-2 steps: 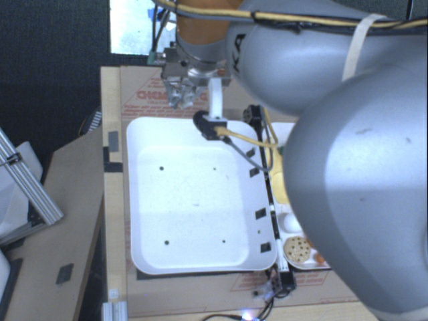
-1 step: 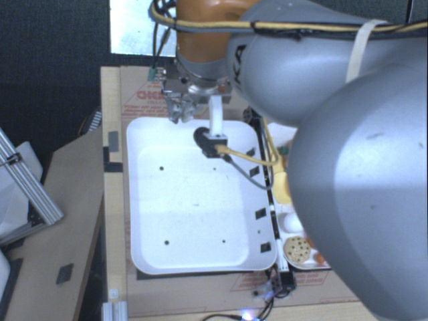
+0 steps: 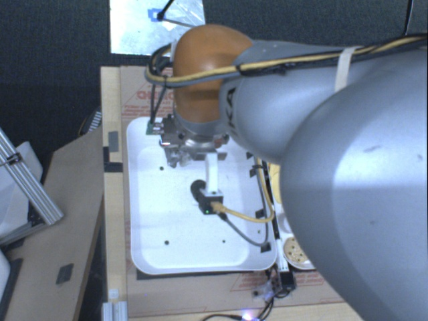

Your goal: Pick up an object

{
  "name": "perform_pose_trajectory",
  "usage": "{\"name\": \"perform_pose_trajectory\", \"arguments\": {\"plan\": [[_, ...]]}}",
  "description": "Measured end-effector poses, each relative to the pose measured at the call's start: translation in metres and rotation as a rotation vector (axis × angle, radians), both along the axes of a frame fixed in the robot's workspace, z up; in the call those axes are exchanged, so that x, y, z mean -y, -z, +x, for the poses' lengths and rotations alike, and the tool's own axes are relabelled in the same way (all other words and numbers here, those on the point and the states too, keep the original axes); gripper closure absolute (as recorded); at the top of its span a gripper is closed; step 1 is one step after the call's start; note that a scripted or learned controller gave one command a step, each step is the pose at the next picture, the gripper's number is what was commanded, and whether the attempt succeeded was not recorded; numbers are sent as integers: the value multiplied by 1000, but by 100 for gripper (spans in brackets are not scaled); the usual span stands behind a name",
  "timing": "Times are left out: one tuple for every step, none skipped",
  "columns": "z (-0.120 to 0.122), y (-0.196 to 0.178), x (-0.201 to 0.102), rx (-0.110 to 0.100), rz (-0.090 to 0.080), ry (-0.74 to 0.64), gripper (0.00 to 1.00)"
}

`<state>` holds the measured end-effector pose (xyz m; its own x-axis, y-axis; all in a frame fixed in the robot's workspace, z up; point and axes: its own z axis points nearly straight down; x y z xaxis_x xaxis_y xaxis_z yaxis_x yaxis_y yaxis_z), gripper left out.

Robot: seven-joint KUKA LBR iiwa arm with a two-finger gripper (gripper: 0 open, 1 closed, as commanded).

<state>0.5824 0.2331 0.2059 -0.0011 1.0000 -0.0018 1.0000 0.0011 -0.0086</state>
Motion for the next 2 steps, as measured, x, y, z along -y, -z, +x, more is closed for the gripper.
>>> {"name": "perform_pose_trajectory", "arguments": {"plan": [[-6,55,-1,4,1,0,100],[6,17,-1,12,4,-1,100]]}}
